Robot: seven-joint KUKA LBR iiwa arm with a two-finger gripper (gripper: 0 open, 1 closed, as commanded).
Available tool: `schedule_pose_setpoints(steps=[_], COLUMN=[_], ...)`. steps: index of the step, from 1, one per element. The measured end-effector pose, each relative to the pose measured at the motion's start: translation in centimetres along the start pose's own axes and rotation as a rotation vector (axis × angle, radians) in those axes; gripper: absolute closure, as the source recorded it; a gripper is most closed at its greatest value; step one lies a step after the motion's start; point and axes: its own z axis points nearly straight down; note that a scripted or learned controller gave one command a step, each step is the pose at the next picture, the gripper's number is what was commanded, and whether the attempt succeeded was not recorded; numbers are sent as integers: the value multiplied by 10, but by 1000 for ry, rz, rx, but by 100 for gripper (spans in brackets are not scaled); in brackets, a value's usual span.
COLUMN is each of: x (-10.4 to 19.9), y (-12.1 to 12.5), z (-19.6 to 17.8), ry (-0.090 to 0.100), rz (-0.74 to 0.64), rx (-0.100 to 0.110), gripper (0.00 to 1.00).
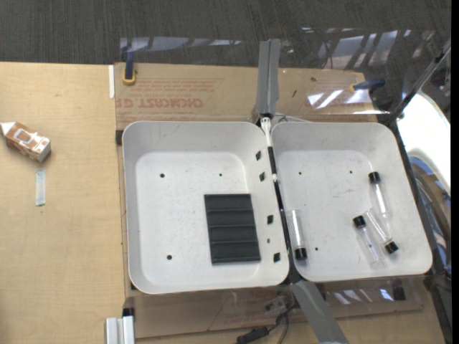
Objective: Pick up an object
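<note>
On the worktop (64,264), from left to right, we see a small printed carton (27,141) lying apart from the bins, then the left bin (136,192) holding a black ribbed block (232,228), then the right bin (401,156) holding clear tubes with black caps: one tube (295,232) along its left wall and three tubes (376,217) clustered near its right wall. We judge the pick to be at its opening step, with nothing lifted; the tool's state we cannot tell. The next move calls for choosing one target, perhaps the block lying flat and clear of the walls, and descending squarely over it.
</note>
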Motion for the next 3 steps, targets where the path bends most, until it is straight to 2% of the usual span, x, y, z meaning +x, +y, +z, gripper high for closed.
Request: schedule_pose_setpoints(steps=[2, 3], x=[-15, -19], y=[39, 50], z=[-9, -10], ry=[0, -1], rz=[-71, -172], rx=[-1, -2], gripper=[100, 100])
